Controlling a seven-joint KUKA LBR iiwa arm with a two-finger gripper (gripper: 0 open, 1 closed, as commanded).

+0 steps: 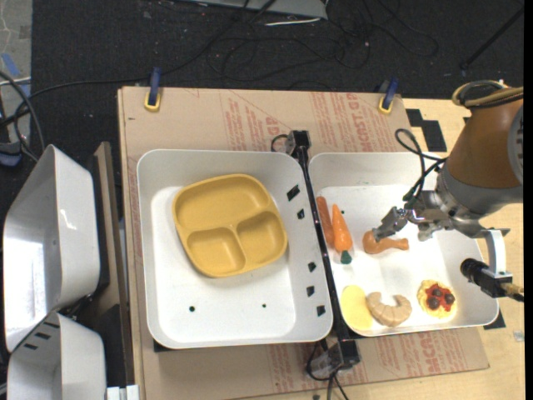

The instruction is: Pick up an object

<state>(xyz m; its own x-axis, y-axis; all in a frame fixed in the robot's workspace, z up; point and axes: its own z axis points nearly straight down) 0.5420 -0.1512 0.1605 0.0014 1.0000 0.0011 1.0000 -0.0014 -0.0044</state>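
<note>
Progress is slight: your gripper [398, 221] hangs just above the tan piece [385, 243] mid right bin [379, 169], jaws narrowly apart, holding nothing. You have the grasp and lift left.

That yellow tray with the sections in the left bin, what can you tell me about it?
The yellow tray looks like smooth moulded plastic, a rounded square with a raised rim. It has three compartments: one long one across the far side and two smaller ones nearer the camera. All three look bare. It lies flat, right side up, turned slightly askew, in the far half of the left bin. It rests on the bin's white floor, and nothing else touches it.
</note>
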